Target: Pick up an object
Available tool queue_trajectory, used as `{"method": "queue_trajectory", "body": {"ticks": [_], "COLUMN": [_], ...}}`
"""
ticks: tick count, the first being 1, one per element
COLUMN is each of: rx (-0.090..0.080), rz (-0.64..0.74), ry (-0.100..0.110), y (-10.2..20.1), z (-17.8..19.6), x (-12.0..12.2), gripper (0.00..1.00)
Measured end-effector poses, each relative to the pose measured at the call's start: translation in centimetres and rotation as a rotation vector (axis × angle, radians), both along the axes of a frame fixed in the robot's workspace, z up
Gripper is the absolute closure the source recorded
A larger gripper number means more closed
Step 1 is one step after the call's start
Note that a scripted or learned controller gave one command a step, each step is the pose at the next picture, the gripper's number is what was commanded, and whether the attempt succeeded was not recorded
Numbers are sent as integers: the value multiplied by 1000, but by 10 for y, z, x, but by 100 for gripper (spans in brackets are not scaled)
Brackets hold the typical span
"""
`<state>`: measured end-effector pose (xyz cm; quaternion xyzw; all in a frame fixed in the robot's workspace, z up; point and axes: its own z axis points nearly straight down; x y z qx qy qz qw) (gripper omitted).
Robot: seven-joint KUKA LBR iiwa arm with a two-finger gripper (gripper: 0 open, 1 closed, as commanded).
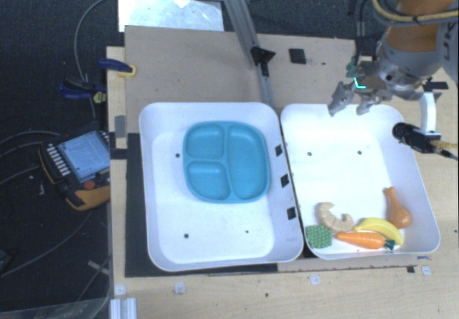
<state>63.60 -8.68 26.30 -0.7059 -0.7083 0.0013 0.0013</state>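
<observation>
- Above the far edge of the right bin (301,167), the gripper (351,103) is being held with its fingers spread, nothing being pinched between them.
- Toy foods are being kept in that bin's near corner: a banana (378,226), a carrot (361,240), a brown gourd (396,208), a tan piece (333,217).
- A blue divided plate (226,161) is being borne by the left bin (161,224).

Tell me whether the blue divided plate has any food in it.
Empty. The blue divided plate shows bare compartments in the left bin; the toy foods lie in the right bin.
</observation>
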Motion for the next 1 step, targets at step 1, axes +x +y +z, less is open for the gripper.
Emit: {"method": "queue_trajectory", "body": {"ticks": [1], "rx": [0], "rz": [1], "ry": [-6], "y": [0], "z": [3], "x": [1], "gripper": [0]}}
